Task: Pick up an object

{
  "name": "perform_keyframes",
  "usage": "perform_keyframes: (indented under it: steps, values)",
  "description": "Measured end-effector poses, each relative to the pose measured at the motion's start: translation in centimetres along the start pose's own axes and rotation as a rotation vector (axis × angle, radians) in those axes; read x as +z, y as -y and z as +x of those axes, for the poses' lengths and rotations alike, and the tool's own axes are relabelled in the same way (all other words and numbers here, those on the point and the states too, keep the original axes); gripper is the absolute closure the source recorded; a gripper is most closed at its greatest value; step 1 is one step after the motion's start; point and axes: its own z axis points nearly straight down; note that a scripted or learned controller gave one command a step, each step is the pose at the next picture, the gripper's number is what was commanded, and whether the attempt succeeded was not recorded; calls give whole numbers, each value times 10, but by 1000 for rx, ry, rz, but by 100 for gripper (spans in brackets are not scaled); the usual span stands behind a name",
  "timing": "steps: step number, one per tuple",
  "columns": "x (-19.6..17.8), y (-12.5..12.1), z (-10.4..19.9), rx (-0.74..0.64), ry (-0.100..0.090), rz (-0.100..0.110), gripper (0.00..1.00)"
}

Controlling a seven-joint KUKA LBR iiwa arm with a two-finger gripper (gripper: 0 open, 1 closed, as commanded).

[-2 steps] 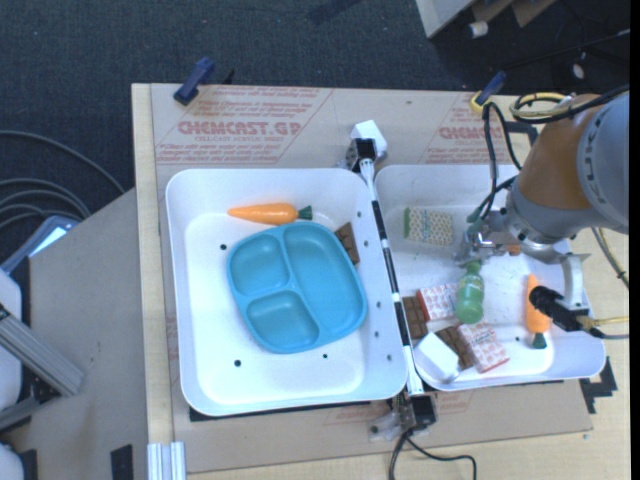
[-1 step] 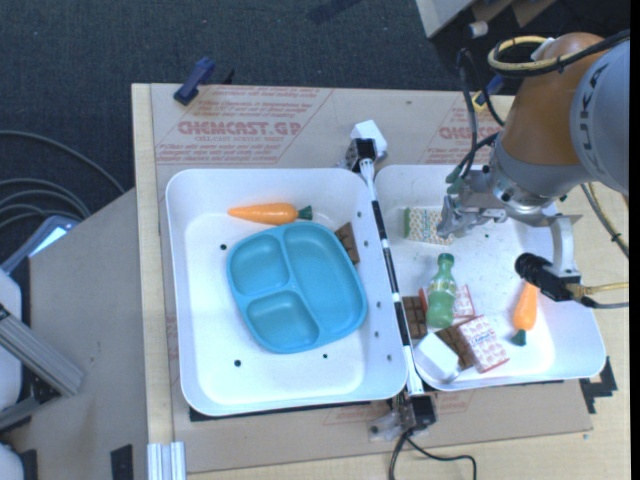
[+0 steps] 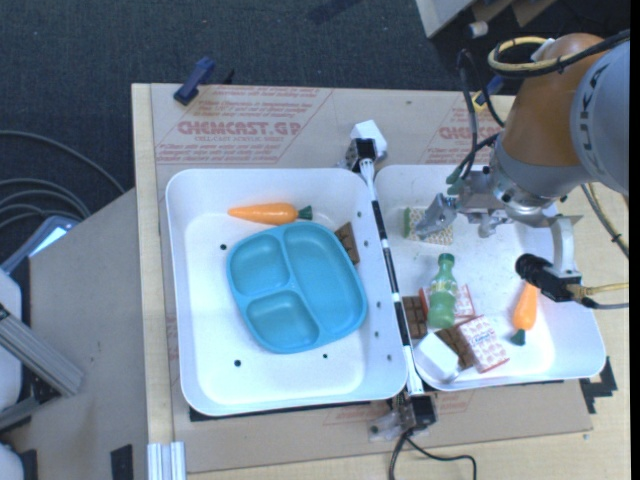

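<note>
My gripper (image 3: 462, 220) hangs over the back part of the right bin (image 3: 575, 353), open, its two fingers spread with bare bin floor between them. A small green and white packet (image 3: 419, 224) lies just beside the left fingertip (image 3: 436, 219). In front of the gripper stands a green bottle (image 3: 441, 288). To the right of the bottle lies a small orange carrot (image 3: 525, 308). Toward the front of this bin sit a chocolate bar (image 3: 413, 313), a red and white packet (image 3: 485, 344) and a white cup (image 3: 436, 357).
The left bin (image 3: 195, 268) holds a blue divided plate (image 3: 295, 285), a larger carrot (image 3: 264, 212) behind it and a brown piece (image 3: 347, 243) at the plate's right edge. A ridge (image 3: 385, 258) separates the bins. A black fitting (image 3: 541, 273) sticks out below the wrist.
</note>
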Motion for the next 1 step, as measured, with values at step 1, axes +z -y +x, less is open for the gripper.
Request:
perform_keyframes:
  steps: [1]
  values:
    - [100, 24, -46, 1, 0, 1, 0]
